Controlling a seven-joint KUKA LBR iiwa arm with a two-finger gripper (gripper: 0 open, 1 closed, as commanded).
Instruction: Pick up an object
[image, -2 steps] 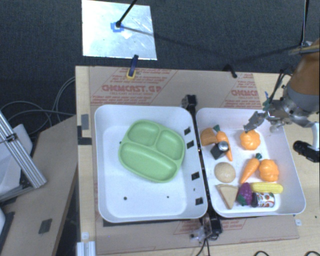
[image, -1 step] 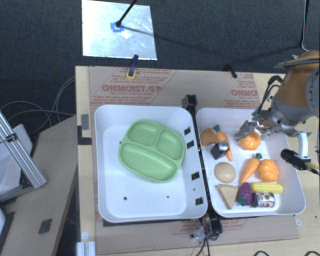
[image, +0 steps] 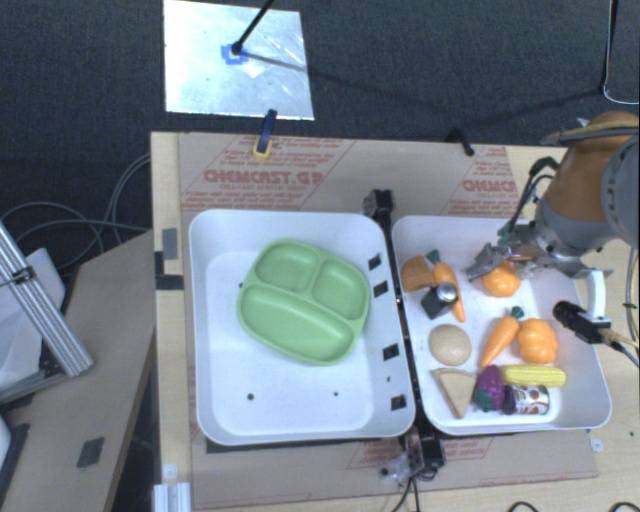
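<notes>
Your pincer (image: 497, 262) sits low in the right bin (image: 590, 400), near its far edge, just above a small orange fruit (image: 501, 282); you cannot tell from here whether it has the fruit. Nearer you lie a carrot (image: 499, 338), corn (image: 535, 376), grapes (image: 489, 386) and a can (image: 530, 400). A green divided plate (image: 304, 300) rests in the left bin (image: 220, 400).

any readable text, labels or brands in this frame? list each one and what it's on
"CHEMCAST GP": red print on the brown protective sheet covering the board under the bins, upper left.
A second red print of the same style on that sheet, upper right, runs at a slant and is too blurred to read.
The label on the small can in the right bin is too small to read.
</notes>
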